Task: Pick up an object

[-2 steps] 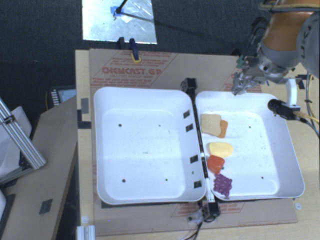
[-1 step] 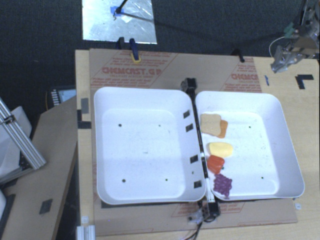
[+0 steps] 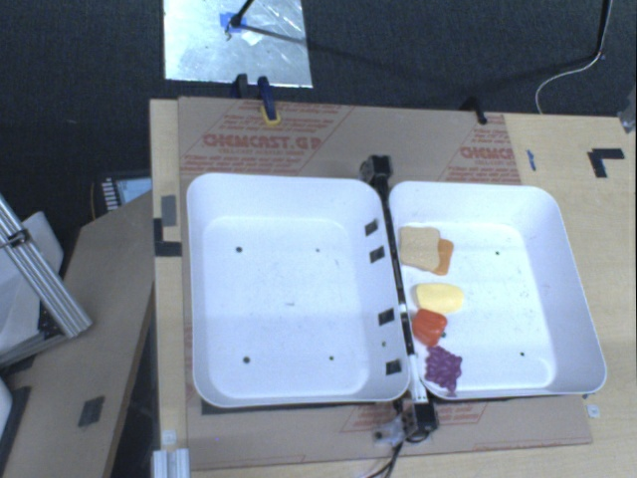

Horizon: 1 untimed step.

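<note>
Four small objects are lying along the left wall of the right bin (image 3: pixel 557 267): a tan bread slice (image 3: pixel 420 248), a yellow piece (image 3: pixel 439 297), a red piece (image 3: pixel 429 326) and a purple cluster (image 3: pixel 443 367). All are probably light and soft; the yellow piece is offering clear sides for gripping.

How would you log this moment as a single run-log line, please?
stage: pre-grasp | right bin: bread, yellow piece, red piece, purple piece, along left wall | left bin: white | held: nothing seen
</note>
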Each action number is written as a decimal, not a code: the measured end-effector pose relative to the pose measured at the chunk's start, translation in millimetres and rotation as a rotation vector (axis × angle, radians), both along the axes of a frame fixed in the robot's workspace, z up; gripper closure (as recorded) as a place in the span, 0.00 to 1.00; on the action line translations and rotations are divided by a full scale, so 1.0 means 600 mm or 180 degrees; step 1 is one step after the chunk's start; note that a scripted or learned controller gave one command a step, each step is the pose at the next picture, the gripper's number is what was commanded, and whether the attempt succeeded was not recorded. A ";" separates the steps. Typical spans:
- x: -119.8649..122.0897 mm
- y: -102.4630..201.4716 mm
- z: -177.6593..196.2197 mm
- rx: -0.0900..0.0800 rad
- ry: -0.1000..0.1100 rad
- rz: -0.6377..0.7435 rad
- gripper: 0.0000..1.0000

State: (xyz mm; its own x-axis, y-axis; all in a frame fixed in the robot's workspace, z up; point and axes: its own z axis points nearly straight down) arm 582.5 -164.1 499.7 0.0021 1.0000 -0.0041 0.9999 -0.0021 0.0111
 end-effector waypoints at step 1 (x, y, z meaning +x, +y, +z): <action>-0.037 0.110 -0.204 0.0024 0.0064 0.0032 1.00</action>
